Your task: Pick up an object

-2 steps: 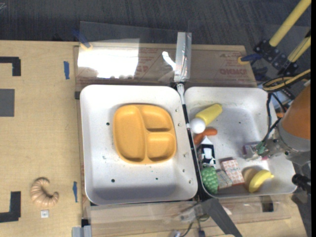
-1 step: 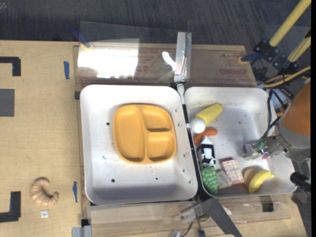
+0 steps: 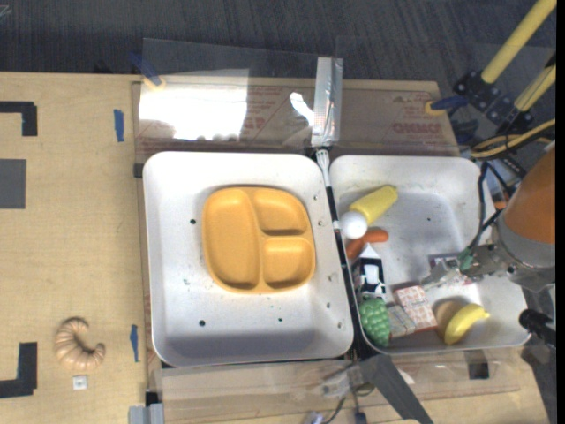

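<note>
Two bins on worktop | left bin (image 3: 168,237): yellow tray (image 3: 259,237) | right bin (image 3: 441,179): banana (image 3: 463,322) near-right (beside it, a brown fruit) | gripper (image 3: 446,268) above it, I cannot tell finger state

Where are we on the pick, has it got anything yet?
Nothing looks picked yet. The objects lie in the right bin: yellow bottle, banana, green item, pink packet. The tool sits low in that bin above the packet, with nothing visibly between its fingers. Grasp and lift remain.
</note>
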`<state>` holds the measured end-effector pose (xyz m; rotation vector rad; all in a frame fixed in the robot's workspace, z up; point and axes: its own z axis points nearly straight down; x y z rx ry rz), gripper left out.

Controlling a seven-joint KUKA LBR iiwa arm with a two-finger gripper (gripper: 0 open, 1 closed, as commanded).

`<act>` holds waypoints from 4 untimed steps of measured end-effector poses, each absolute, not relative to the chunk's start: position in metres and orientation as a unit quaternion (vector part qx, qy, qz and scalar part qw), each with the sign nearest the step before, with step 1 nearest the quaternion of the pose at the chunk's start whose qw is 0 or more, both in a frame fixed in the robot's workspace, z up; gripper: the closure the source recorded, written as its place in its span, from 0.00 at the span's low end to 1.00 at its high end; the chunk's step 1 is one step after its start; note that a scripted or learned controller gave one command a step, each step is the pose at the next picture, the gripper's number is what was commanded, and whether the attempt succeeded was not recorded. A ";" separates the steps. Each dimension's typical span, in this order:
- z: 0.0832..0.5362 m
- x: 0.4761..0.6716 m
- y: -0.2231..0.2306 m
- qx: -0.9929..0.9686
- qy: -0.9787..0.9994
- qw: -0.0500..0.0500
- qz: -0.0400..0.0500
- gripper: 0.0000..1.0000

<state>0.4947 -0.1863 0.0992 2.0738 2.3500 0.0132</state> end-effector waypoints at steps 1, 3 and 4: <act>0.196 0.505 -0.221 0.593 0.805 0.004 0.001 0.00; 0.090 0.511 -0.106 0.525 0.851 0.008 -0.001 0.00; 0.089 0.583 -0.107 0.556 0.831 0.007 0.000 0.00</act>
